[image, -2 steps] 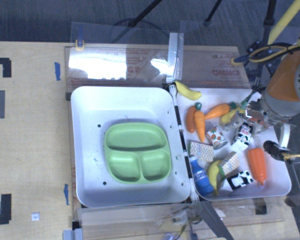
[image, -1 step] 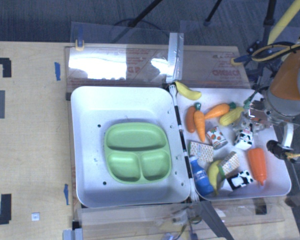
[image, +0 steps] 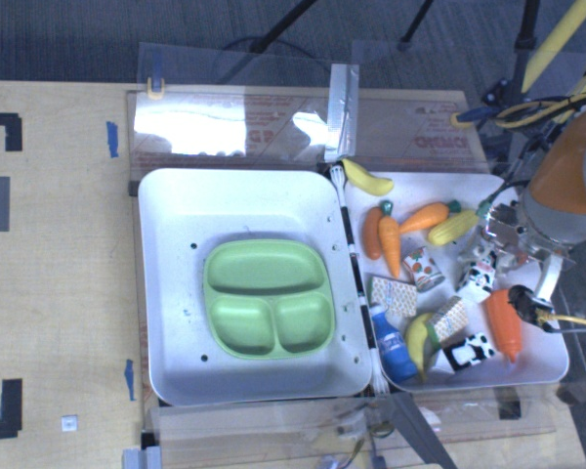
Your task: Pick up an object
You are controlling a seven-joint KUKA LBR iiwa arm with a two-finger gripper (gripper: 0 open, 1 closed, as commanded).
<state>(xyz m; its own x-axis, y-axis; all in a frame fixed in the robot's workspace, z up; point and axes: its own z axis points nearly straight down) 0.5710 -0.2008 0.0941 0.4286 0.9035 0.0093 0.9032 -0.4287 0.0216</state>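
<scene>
The right bin (image: 542,369) holds a heap of toy food. A yellow banana (image: 366,178) lies at its back left, with two orange carrots (image: 389,242) and a third carrot (image: 425,216) beside it. A yellow piece (image: 453,227) sits right of those. Another carrot (image: 506,324) lies at the right, near two black-and-white pieces (image: 468,351). A blue bottle (image: 393,346) and a yellow-green fruit (image: 417,336) rest at the front left. My gripper (image: 488,258) hangs low over the middle right of the heap, just above a black-and-white piece (image: 478,280).
The left bin (image: 166,262) carries a green divided plate (image: 268,295). A metal divider (image: 341,115) and a clear panel (image: 225,115) stand behind the bins. Yellow cables (image: 527,110) run by the arm at the right. Patterned cards (image: 396,294) lie among the toys.
</scene>
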